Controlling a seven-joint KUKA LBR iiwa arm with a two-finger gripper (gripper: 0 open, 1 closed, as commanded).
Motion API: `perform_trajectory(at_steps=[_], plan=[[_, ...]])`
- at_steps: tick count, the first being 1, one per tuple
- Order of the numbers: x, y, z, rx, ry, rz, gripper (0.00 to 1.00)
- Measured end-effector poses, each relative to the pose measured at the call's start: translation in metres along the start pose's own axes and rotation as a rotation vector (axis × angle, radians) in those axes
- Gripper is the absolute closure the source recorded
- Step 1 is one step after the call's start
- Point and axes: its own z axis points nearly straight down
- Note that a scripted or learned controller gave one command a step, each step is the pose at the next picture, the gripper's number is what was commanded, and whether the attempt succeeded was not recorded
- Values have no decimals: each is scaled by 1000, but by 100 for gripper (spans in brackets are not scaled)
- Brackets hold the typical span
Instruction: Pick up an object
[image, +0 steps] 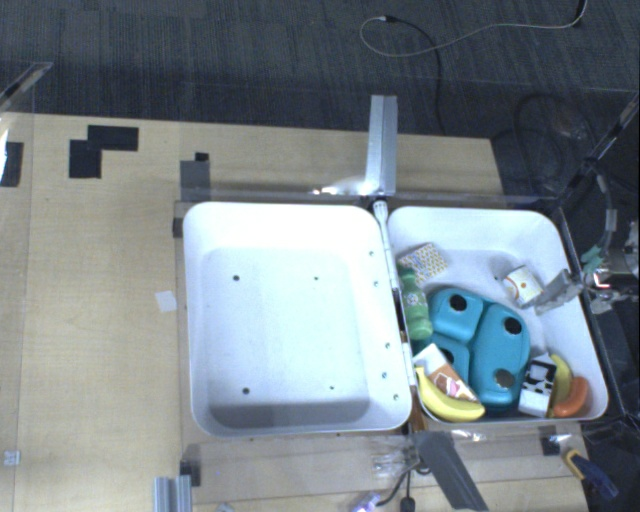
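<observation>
The right bin (470, 232) holds several objects. Two teal plastic pieces (498, 348) lie together in its middle. A yellow banana (446, 402) curves along the near edge beside a small printed carton (447, 374). A green bottle (414, 306) lies against the left wall, with a patterned box (426, 260) behind it. A small white and orange cup (518, 284) sits near the right wall. A black and white cube (538, 386) and an orange piece (573, 398) lie in the near right corner. My gripper (558, 290) reaches over the right rim, close to the cup, with nothing visibly held.
The left bin (196, 300) stands beside the right one, the two sharing a centre divider (392, 300). A metal post (383, 145) rises behind the bins. Cables and hardware (610, 260) crowd the right edge. Black markers (100, 148) lie on the bench at the far left.
</observation>
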Motion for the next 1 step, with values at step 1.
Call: perform_trajectory(at_steps=[1], plan=[[26, 44, 81, 2, 1, 176, 0]])
